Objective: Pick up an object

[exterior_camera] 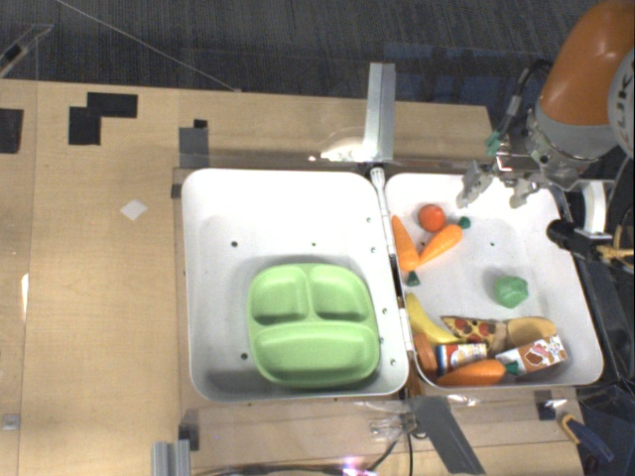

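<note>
Here you see the gripper (493, 187) hanging over the far edge of the right bin (566, 266), its two grey fingers (469, 188) spread apart with nothing between them. The jaws stand open, one finger toward the middle of the bin's far wall and the other nearer the arm's wrist. Above them sits the orange band (585, 62) of the arm, which comes in from your right.

Just below the gripper, look at the small red tomato (431, 216), which lies near the far left corner of the right bin. Touching it on the near side is a carrot (441, 244), slanted with its green tip pointing up to the right. A second carrot (403, 245) lies along the bin's left wall, just beside the first.

Further toward the middle of that bin you find a small green block (512, 290), apart from everything else. Along the near wall there is a crowded heap: a banana (425, 319), a pizza slice (474, 326), a small bottle with a printed label (464, 351), a carton (536, 353), a brown loaf-like piece (533, 328) and another orange carrot (474, 372). These touch and overlap one another.

In the left bin (218, 226) you have one green divided plate (314, 323), lying flat toward the near right corner.
</note>
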You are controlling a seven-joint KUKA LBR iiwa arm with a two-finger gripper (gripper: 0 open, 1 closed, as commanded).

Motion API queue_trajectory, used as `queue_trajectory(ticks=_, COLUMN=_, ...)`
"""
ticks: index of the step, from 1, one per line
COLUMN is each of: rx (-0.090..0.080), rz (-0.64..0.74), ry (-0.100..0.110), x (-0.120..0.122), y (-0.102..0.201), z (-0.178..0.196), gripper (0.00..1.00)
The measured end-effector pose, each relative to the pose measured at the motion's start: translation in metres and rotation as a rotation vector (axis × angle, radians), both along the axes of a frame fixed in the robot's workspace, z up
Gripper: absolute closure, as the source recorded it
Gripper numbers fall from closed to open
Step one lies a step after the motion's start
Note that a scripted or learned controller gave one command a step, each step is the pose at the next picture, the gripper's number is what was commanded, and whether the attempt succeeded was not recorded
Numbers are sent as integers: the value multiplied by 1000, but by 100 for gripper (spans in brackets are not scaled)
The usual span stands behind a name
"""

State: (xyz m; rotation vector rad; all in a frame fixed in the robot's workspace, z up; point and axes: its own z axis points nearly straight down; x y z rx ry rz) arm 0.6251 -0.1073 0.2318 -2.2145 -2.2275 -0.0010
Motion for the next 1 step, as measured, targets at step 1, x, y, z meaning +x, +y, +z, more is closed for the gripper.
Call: queue_trajectory(ticks=1, rx=0, rz=-39, ry=1, x=-46, y=-48, z=-120, gripper=0)
